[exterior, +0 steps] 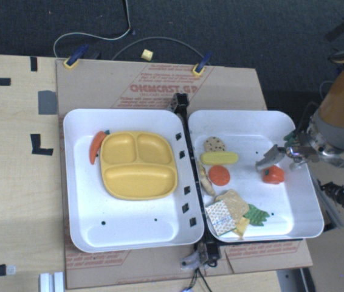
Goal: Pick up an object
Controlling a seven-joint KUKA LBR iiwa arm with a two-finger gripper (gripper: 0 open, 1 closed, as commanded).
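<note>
The gripper (281,157) hovers over the right bin (251,119), fingers spread (holding nothing). Best descend squarely on the toy tomato (274,175) beside it.

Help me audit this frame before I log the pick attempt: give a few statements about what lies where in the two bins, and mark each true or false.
1. The yellow divided plate lies in the left bin. True.
2. The carrot lies in the right bin. False: it lies in the left bin, beside the plate's left edge.
3. The gripper is over the right bin, near the red tomato-like toy. True.
4. The cookie sits on the yellow plate. False: it lies in the right bin, just above the corn cob.
5. A green leafy piece lies near the right bin's lower edge. True.
</note>
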